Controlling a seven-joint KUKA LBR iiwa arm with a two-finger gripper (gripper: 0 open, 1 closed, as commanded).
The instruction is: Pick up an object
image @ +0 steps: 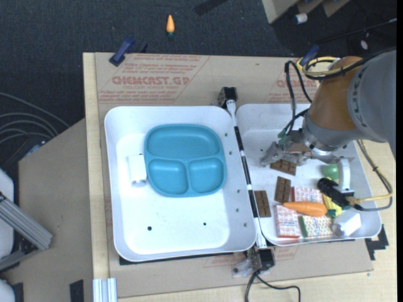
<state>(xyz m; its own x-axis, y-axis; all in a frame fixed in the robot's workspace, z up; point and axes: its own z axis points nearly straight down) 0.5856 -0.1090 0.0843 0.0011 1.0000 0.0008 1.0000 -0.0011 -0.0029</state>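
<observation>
Hand (284,156) low in right bin (264,115), left-centre; arm covers it from above, cannot tell if open or closed, nothing seen gripped. Brown bar (284,167) lies just below the hand, maybe touching. Second brown bar (283,189) nearer the camera, third brown bar (261,203) against the bin's left wall. Orange carrot (305,207) lies across red-and-white boxes (286,221) at the front. Green item (330,169) to the right, partly hidden, shape unclear. White block (350,222) in the front right corner. Left bin (176,225) holds blue divided plate (184,158) and small white piece (136,168) beside it. Bins sit on printed cardboard bench (189,74). Dark floor (63,17) beyond, with small orange thing (170,24). Blue clip (121,51) at the bench corner.
</observation>
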